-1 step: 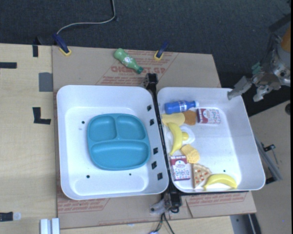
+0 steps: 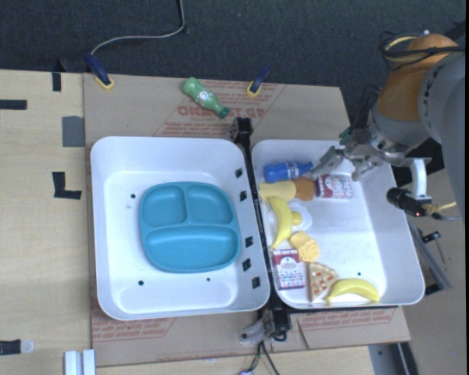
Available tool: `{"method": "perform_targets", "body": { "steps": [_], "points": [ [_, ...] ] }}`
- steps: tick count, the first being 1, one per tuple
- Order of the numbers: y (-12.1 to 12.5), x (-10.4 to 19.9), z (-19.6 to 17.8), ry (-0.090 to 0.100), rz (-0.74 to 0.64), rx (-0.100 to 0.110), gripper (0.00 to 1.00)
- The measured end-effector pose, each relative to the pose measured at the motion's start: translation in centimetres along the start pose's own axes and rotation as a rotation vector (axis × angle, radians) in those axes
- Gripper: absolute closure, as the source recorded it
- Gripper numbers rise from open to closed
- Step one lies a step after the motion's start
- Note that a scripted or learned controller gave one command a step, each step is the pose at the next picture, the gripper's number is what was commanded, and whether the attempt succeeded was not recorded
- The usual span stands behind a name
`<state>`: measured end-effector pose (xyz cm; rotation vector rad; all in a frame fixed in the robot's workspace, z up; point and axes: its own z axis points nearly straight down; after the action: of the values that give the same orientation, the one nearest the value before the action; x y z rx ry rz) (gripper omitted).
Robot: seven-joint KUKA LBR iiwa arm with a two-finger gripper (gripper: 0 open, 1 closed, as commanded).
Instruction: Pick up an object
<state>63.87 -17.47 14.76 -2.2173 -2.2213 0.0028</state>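
Two fingers of the gripper [image 2: 345, 163] are seen spread apart above the right bin [image 2: 391, 248]. Just beneath, a can [image 2: 334, 187] with red-and-white label lies on its side near the bin's far wall.

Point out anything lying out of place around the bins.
A green bottle lies on its side on the cardboard behind the left bin, outside both bins, while the other items sit in the right bin.
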Motion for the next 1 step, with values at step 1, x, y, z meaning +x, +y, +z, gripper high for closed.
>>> {"method": "perform_targets", "body": {
  "steps": [1],
  "points": [
    [0.94, 3.17, 5.66, -0.006, -0.001, -0.011, 0.00]
  ]
}}
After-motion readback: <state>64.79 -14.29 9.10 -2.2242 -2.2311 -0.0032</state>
